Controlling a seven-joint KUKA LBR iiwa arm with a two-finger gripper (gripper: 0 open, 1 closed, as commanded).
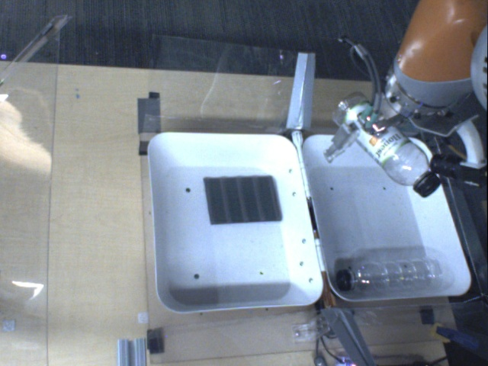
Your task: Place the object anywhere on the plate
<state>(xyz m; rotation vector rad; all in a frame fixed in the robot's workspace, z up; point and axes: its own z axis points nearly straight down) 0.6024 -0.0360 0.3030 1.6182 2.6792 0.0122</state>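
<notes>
Pale wood tabletop point(84, 227) runs under two white bins set side by side, with dark carpet point(191, 10) beyond its far edge. You see the left bin point(171, 273) carrying a dark ribbed plate point(242, 200), flat, roughly in its middle and lying apart from every wall. You see the right bin point(362, 204) touching the left one along their shared rim.

Look at the near wall of the right bin: a clear bottle point(389, 274) lies there on its side, dark cap pointing toward the left bin.

Your arm point(442, 29) comes in from the right, its orange band high at the top corner. Below it the gripper point(364, 126) hangs over the far part of the right bin. A second clear bottle point(396, 152), with a green and white label, sits tilted at the fingers, and it looks clamped between them, though the glare there makes the contact hard to read. That bottle is raised above the bin floor, well apart from the plate.
</notes>
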